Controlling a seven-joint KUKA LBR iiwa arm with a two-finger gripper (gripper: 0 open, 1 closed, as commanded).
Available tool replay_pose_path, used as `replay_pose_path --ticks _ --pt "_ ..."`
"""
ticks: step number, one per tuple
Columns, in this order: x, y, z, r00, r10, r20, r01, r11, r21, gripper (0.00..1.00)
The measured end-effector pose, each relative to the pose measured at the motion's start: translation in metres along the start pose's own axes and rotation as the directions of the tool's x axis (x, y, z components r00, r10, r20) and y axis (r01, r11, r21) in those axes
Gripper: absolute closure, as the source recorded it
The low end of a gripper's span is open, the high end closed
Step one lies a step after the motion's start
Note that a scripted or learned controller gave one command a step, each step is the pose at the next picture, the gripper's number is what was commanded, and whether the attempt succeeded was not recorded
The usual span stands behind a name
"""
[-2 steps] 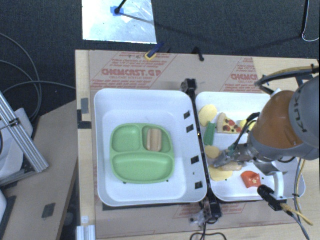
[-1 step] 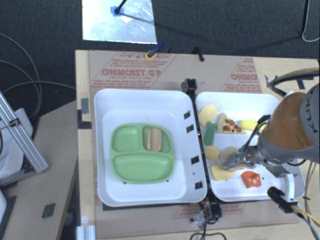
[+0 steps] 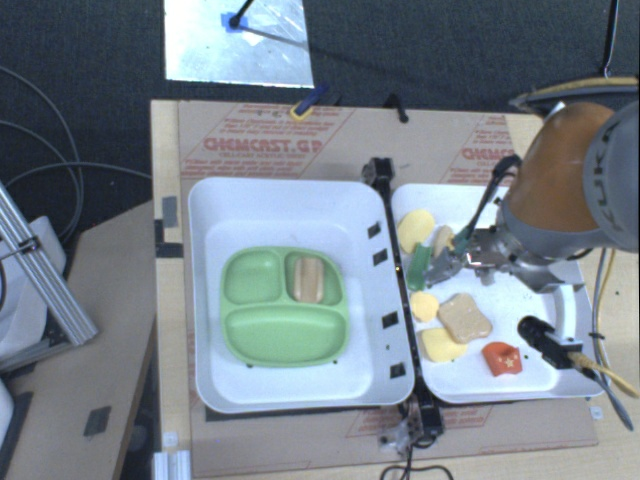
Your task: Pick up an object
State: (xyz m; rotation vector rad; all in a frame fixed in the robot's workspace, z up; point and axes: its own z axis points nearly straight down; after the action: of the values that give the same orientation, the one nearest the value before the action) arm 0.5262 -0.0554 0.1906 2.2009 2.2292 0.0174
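Two white bins sit side by side on a brown board with red writing that reads "CHEMCAST GP" [image 3: 262,144]. The left bin [image 3: 230,208] holds a green tray [image 3: 284,306] with three parts, and a tan piece of toy bread [image 3: 307,279] lies in the tray's top right part. The right bin [image 3: 566,380] holds toy food: a yellow round piece [image 3: 415,229] near the top, a slice of toast [image 3: 464,318] in the middle, a small yellow piece [image 3: 425,306] and another yellow piece [image 3: 441,345] beside it, and a red piece [image 3: 502,359] near the bottom. The gripper [image 3: 447,261] is low in the right bin, by a green thing [image 3: 417,266] near the wall between the bins. I cannot tell if it grips anything.
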Motion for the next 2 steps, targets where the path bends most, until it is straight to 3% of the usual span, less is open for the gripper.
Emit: replay_pose_path --ticks 2 --pt "0.227 -0.036 0.032 1.000 -0.002 -0.003 0.002 1.000 0.015 0.00"
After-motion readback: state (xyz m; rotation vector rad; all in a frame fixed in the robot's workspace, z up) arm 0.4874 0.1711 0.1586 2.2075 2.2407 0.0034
